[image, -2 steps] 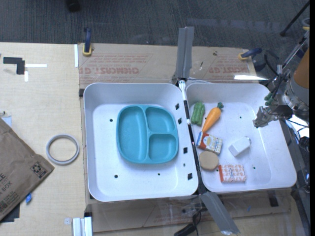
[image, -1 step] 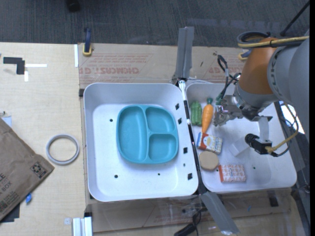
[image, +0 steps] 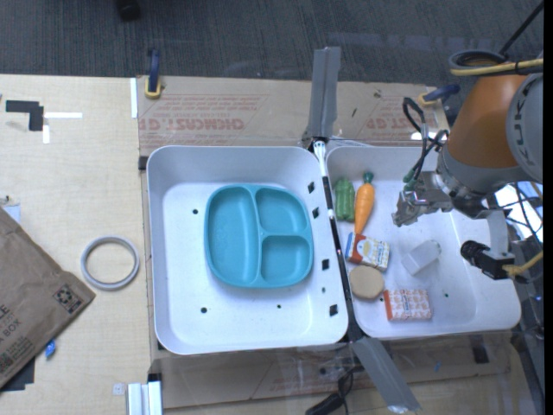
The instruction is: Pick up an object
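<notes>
Your gripper (image: 409,207), whose state I cannot tell, hangs just right of the carrot (image: 364,207), which lies lengthwise near-to-far.

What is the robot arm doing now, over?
End effector above right bin, nothing seen held. Carrot, pale block lie nearest. Nothing blocking, over.

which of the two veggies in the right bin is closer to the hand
The carrot. It lies just right of the green cucumber, on the side facing the hand, so the cucumber sits farther away, against the bin's left wall.
</notes>
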Tool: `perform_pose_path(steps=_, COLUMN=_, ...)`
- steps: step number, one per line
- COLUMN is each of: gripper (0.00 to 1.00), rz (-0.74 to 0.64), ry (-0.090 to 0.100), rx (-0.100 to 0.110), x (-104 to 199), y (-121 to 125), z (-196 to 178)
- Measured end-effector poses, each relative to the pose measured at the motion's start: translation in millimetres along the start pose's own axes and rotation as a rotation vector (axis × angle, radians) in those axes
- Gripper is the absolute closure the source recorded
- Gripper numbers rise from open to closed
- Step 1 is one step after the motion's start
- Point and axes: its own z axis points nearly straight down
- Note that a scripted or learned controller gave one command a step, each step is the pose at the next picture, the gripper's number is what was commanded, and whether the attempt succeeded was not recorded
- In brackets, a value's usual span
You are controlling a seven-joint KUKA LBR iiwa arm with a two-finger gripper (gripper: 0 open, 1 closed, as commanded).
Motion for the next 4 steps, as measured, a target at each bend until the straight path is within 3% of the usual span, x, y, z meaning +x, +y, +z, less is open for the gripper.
perform_pose_path(steps=1, gripper=0.00, rz=-0.129, ry=-0.001, rx=-0.002, x=10, y=38, z=59)
perform_pose_path(steps=2, gripper=0.00, rz=-0.212, ry=-0.001, rx=-0.001, x=4, y=89, z=59)
perform_pose_path(steps=3, gripper=1.00, rz=-0.214, ry=-0.004, rx=-0.003, x=4, y=90, z=48)
perform_pose_path(steps=4, gripper=1.00, rz=-0.122, ry=-0.001, rx=-0.003, x=2, y=88, z=58)
